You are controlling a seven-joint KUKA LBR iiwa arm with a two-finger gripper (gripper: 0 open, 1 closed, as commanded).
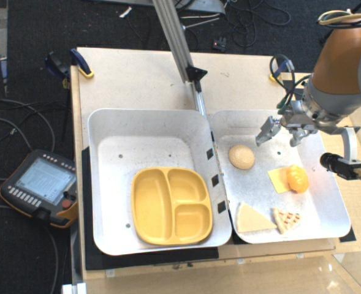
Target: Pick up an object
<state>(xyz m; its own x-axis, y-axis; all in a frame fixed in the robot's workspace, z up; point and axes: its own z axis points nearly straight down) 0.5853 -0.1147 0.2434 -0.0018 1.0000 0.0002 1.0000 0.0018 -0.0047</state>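
Note:
The right bin point(327, 225) holds a round beige bread roll point(241, 157), a yellow cheese slice point(278, 180) with an orange fruit-like piece point(297, 179) beside it, a pale wedge point(252, 218) and a small waffle-patterned wedge point(288, 220). My gripper point(284, 133) hangs over the back part of this bin, to the right of and behind the roll. Its two grey fingers are spread apart and nothing sits between them.
The left bin point(106, 133) carries a yellow three-compartment tray point(171, 206). A slanted metal pole point(177, 38) runs down to the seam between the bins. Clamps point(81, 63) sit at the bench corners. A teach pendant point(39, 188) lies on the floor at left.

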